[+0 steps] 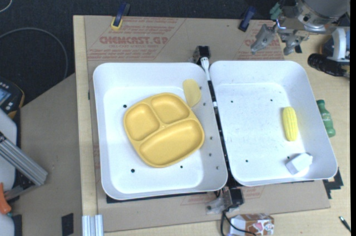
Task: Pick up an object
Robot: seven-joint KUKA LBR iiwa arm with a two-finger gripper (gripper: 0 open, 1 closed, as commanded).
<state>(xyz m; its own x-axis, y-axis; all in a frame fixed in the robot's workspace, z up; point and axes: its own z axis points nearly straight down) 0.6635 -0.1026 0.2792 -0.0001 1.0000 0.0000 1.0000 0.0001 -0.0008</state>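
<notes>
Above the rear rim of the right bin (311,76), the gripper (275,40) hangs w/ fingers spread wide apart, nothing between them. Step in hand, by my reading: pre-grasp, target not yet approached. Candidate objs in right bin: yellow corn cob (290,123) near the right wall, lying lengthwise front-to-back; small white block (298,162) at the front-right corner, just beside the wall. Left bin (105,134) holds a yellow divided plate (163,128) and a pale yellow piece (192,92) touching its rear edge. Next move probably req. travel forward and right over the cob, jaws set across its narrow width, then descent. Block's proximity to wall likely limits finger clearance.
</notes>
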